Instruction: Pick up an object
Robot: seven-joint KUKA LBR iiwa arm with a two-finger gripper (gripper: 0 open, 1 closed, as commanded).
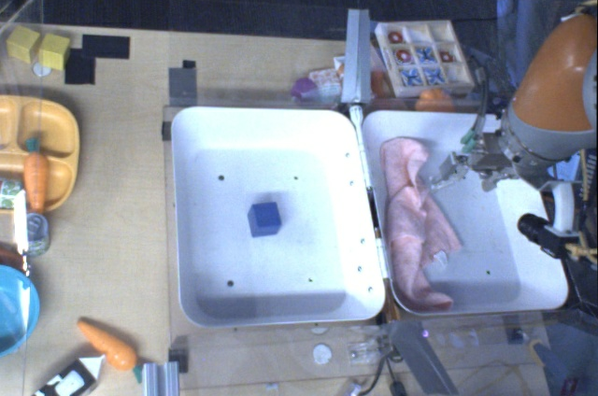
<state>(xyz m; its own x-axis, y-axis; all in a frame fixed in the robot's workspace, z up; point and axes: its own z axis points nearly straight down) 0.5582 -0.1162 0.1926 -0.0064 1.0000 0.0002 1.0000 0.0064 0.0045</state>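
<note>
1. The arm (561,91) is reaching in from the right, its orange band showing above the grey wrist; it is hanging over the right bin (495,291).
2. The gripper (448,172) is pointing left over the right bin, its metal fingers looking slightly parted with nothing between them; it is sitting just beside the upper part of the pink cloth (416,221), though contact cannot be told from this slant.
3. The pink cloth is lying crumpled along the left side of the right bin, running from near the top wall down to the bottom corner (it is taking up the left half of that bin).
4. A blue cube (264,218) is sitting alone near the middle of the left bin (201,282), well apart from the gripper.
5. The two white bins are standing side by side on the desk (121,198), their inner walls touching or nearly so.
6. On the desk to the left, a yellow tray (51,128) is holding a carrot (35,181); a second carrot (109,345) is lying near the bottom edge; a blue bowl (14,310) is sitting at the left edge.
7. Behind the bins, a box of patterned tiles (420,56) is resting near the divider; two yellow blocks (39,49) are sitting at the upper left.
</note>
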